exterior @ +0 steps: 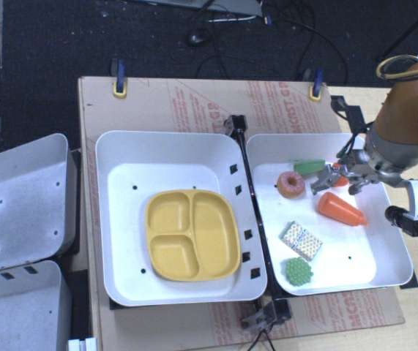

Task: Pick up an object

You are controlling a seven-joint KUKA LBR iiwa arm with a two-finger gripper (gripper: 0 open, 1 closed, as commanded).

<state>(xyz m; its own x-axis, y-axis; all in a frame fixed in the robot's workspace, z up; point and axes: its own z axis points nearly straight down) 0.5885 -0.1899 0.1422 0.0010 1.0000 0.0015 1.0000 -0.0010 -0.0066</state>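
Five objects lie in the right bin (pixel 392 265); the hand (pixel 338 178), empty with fingers apart, hovers between green block (pixel 310 167) and orange cone (pixel 340 209). Next: descend, close.

On my bench (pixel 165 108), two white bins sit side by side: left bin (pixel 121 159), right bin (pixel 384 265), touching at the middle.

bright even overhead light, soft shadows, img slightly grainy.

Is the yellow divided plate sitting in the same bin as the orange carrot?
No, the yellow plate lies in the left bin, the carrot in the right bin.
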